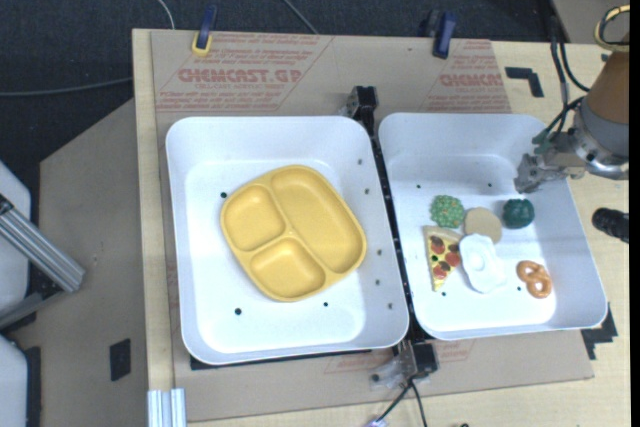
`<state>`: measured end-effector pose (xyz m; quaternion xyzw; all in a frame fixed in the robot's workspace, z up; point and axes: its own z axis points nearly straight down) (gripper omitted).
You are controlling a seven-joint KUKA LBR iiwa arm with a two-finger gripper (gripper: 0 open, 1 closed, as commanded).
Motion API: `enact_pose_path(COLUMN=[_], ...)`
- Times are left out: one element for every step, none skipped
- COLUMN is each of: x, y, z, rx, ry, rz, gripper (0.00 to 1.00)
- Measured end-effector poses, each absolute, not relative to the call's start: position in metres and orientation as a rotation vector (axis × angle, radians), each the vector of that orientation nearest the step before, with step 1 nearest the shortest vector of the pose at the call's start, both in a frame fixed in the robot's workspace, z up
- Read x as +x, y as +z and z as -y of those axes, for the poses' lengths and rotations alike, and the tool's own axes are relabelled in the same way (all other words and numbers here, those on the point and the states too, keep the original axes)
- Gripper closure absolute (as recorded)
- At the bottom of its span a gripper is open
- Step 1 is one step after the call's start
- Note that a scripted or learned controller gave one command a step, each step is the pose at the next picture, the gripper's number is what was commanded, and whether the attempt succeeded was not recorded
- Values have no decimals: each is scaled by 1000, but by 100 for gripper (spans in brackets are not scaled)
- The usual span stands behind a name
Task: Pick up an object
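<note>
Cardboard covers the table (pixel 300 65) beneath both bins; whether the gripper (pixel 530 177) is clenched, I cannot tell. Descending beside the dark green piece (pixel 517 212), it might nudge it away.

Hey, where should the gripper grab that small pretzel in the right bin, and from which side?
Probably straight down from above, closing across the outer edges of the small brown pretzel. It lies flat in the right white bin, its side facing the near wall is free, and the white object sits close on its left.
</note>
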<state>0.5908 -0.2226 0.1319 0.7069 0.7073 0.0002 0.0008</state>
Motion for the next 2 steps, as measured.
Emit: enact_pose_path(x=[589, 590], y=[194, 258], z=[220, 220], rx=[2216, 2215], ry=[3, 4], rz=[-2219, -2218], gripper=[100, 100])
